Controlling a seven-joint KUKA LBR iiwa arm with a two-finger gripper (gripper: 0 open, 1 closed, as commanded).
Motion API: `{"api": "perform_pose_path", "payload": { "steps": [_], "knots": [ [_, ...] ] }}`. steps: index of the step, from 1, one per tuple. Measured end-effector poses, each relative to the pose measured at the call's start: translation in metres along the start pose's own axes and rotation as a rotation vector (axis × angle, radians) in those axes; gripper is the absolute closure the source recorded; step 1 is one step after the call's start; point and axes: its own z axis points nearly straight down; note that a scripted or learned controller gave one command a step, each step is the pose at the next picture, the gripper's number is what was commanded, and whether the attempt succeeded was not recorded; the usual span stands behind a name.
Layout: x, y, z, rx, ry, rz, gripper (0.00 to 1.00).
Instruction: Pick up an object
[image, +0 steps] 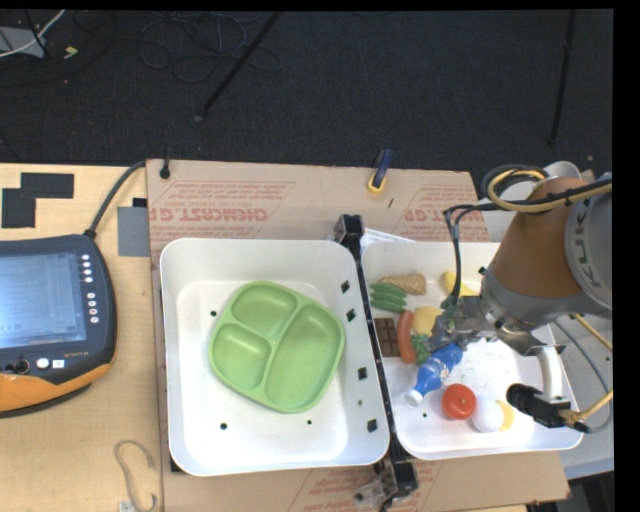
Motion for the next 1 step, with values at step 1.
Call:
{"api": "perform_pose_path", "payload": {
  "steps": [1],
  "knots": [
    [-0.0034,-0.0036,-0.062,0.0,0.0,0.0,1.0]
  ]
}}
